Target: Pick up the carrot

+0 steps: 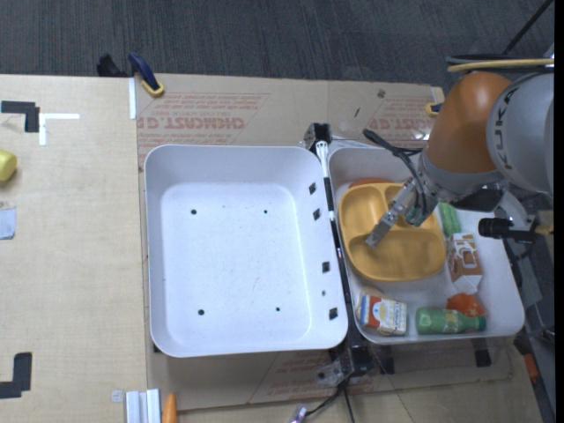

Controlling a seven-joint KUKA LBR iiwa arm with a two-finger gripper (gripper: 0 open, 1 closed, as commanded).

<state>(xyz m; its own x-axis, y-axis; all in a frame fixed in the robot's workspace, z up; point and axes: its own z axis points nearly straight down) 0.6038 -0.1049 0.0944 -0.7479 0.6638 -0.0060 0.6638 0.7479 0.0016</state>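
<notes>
Cardboard-covered bench (70, 263) under two white bins (233, 329), dark floor (264, 16) behind; end effector (381, 233) grip indiscernible.

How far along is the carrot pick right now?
Done: the arm has reached into the right bin, with the gripper over the yellow dish. In hand: nothing visible between its fingers. Left: the whole grasp. An orange item near the green bottle may be the carrot; it lies apart from the gripper.
</notes>
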